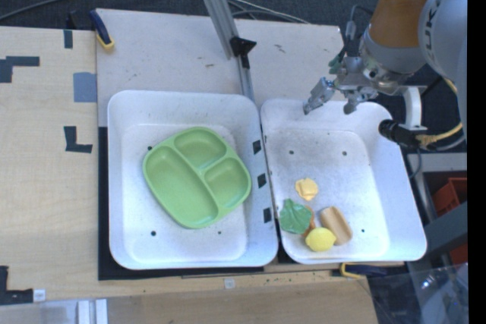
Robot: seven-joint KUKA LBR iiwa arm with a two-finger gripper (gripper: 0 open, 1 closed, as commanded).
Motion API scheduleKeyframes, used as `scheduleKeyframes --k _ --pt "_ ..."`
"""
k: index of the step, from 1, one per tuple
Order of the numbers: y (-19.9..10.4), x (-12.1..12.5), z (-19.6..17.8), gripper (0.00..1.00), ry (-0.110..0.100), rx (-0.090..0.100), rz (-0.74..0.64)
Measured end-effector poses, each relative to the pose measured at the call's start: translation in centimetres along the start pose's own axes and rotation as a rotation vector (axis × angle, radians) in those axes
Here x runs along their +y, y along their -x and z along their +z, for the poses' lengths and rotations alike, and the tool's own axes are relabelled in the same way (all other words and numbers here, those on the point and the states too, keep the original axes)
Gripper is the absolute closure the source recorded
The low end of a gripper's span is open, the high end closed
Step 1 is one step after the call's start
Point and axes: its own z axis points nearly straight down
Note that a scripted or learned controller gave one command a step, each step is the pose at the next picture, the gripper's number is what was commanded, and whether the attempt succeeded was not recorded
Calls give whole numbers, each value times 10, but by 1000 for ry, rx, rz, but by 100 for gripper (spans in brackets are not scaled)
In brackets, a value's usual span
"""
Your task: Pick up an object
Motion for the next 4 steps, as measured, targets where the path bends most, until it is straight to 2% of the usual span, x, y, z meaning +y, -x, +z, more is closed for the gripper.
scheduleKeyframes --k 1,3,4 --pt "0 0 0 0 0 0 -1" --pt "-11 11 115 0 -5 -1 -1" --pt "-11 11 152 0 0 -2 -1"
